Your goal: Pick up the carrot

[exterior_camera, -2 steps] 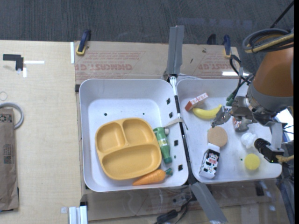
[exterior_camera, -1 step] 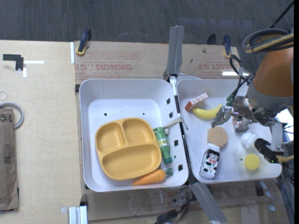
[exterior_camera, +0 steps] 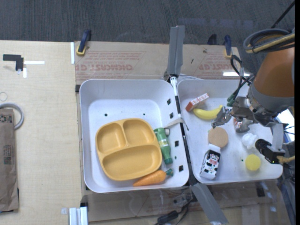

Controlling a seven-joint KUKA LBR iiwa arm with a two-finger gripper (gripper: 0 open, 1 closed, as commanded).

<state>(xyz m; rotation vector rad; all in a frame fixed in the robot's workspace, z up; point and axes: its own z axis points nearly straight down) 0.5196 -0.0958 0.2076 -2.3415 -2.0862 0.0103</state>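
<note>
nothing done yet as far as the view shows: the carrot [exterior_camera: 151, 177] lies in the left bin [exterior_camera: 89, 125], down at the near edge, tucked against the lower right rim of the yellow divided plate [exterior_camera: 127, 147], leafy end pointing right twd the green bottle [exterior_camera: 163, 144] that lies just beside the plate's right side. the arm [exterior_camera: 276, 74] w/ its orange band comes in from the right & sits over the right bin [exterior_camera: 269, 172], so it's in the wrong bin for the job. gripper [exterior_camera: 224, 117] hangs just right of the banana [exterior_camera: 208, 112], above the round tan disc [exterior_camera: 218, 138]; the jaws look apart w/ nothing between them, tho they're small & dark so that's a read, not a certainty. well apart from the carrot, w/ the divider wall between the two bins in the way. other stuff in the right bin: a red-and-white packet [exterior_camera: 196, 101] by the banana, a small white toy car [exterior_camera: 211, 162] near the front, a yellow ball [exterior_camera: 253, 162] & a white bottle [exterior_camera: 250, 140] under the wrist. left to do, i'd say: basically everything — cross over to the left bin, get down on the carrot, close on it, lift. carrot's snug to the plate rim & close to the bin's front wall, so approach prob tight.
</note>
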